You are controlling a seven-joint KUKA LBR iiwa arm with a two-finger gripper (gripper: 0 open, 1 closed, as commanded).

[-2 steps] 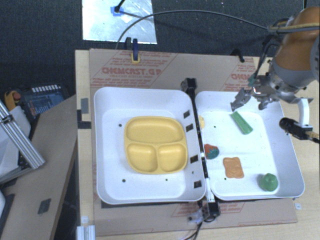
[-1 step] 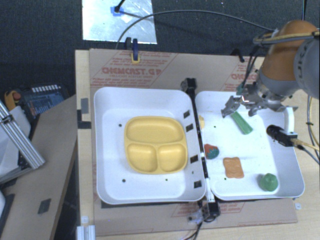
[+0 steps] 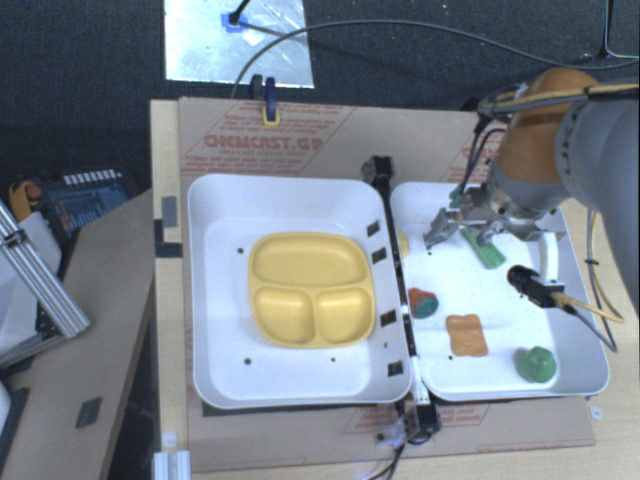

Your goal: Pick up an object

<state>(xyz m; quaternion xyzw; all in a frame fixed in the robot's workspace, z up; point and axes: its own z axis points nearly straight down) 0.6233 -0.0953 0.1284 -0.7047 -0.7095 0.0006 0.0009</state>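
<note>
Gripper (image 3: 443, 230), fingers spread and holding nothing, hangs just left of green stick (image 3: 489, 253); cardboard (image 3: 300, 133) reads "CHEMCAST".

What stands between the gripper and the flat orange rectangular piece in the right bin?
Nothing visible. The gripper sits over the upper part of the right white bin, and bare bin floor lies between it and the flat orange rectangular piece. The small red-and-teal object lies just left of that path.
</note>
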